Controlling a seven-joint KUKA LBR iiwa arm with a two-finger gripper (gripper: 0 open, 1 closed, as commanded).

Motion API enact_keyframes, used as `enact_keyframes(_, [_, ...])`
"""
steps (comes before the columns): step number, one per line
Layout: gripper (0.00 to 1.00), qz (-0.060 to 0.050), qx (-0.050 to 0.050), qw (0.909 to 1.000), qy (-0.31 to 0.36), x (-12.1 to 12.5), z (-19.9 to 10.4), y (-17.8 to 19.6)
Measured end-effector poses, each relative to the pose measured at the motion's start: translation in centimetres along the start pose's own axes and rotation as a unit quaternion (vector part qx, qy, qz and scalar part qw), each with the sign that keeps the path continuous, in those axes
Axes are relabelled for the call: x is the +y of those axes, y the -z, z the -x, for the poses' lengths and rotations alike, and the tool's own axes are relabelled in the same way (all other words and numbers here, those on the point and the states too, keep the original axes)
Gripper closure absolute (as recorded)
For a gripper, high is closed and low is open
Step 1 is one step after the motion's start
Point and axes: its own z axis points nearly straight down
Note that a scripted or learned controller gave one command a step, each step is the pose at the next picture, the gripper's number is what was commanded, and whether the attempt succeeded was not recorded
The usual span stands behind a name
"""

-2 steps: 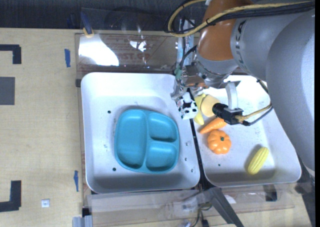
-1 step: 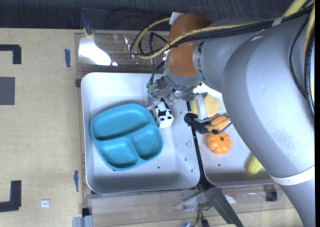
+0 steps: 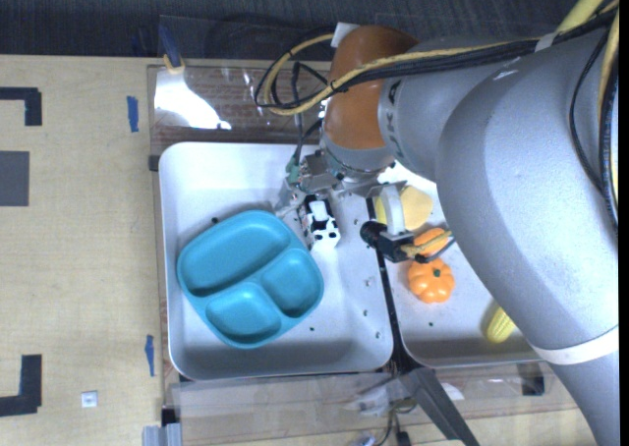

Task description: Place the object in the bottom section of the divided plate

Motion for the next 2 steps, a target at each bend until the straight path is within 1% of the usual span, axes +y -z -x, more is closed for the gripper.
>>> enact_keyframes(1, [1.00,0.000,0.000,1.0000,-0.001,0.05,0.05,0.97])
enact_keyframes(2, [0.00,0.000,0.000,1.0000,0.000,0.02,0.03,0.91])
